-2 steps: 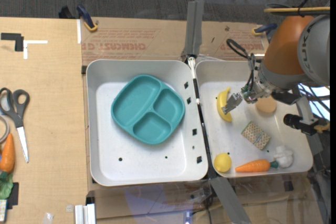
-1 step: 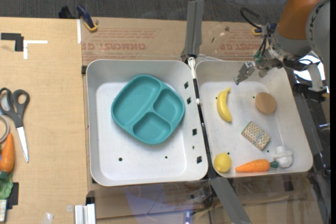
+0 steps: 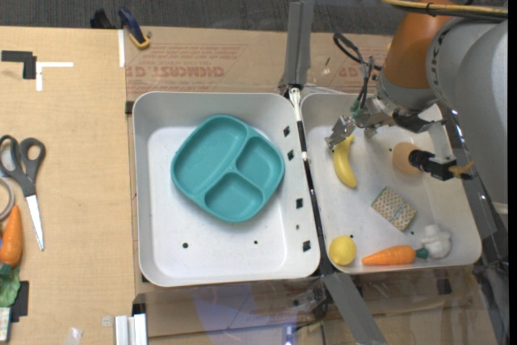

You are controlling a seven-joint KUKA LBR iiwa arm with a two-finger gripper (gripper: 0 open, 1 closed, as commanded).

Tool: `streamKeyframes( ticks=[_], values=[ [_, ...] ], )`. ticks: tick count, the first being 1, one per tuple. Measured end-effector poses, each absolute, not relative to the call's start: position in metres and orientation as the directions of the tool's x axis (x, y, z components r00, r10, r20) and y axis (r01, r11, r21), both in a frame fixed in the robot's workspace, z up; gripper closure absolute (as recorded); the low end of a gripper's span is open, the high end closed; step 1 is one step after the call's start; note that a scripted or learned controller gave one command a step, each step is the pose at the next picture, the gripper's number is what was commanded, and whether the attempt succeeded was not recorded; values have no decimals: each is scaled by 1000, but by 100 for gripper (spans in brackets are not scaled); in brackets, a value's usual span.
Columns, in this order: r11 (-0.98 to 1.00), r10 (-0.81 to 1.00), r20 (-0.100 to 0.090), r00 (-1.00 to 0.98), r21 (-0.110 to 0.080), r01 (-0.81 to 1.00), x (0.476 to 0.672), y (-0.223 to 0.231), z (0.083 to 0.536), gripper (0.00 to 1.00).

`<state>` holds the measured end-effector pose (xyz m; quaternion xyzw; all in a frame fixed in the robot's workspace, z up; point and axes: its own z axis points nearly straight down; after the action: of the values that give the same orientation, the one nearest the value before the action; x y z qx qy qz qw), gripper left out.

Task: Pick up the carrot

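Gripper (image 3: 342,132) is low in the right bin (image 3: 464,214), at the upper end of the banana (image 3: 346,161). Metal fingers (image 3: 338,133) look touching or just over the banana's top tip; can't tell if they are apart or together, too small and partly hidden by the wrist. Nothing clearly between them.

Carrot (image 3: 389,256) lies well below the gripper and a bit to its right, flat near the bin's front wall, tip pointing left, green end to the right. Lemon (image 3: 342,250) is straight below the gripper, just left of the carrot's tip. White lump (image 3: 437,241) sits just right of the carrot's green end. Patterned block (image 3: 393,208) is below-right of the gripper, between banana and carrot. Tan round thing (image 3: 403,157) is right of the gripper, beside a black arm part.

Left bin (image 3: 145,198), left of the gripper, holds a teal divided plate (image 3: 228,167). Far left on the tabletop (image 3: 73,174): scissors (image 3: 24,182).
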<state>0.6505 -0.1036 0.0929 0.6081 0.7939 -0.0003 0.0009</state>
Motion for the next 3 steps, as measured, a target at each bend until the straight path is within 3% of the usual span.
streamKeyframes(
  ticks=[1,2,3],
  values=[
    [-57,998,0,57,-3,998,570,-115,91,0],
    [-259,966,-2,259,0,966,659,-163,167,0],
    [-177,984,-2,177,1,984,659,-130,93,0]
  ],
)
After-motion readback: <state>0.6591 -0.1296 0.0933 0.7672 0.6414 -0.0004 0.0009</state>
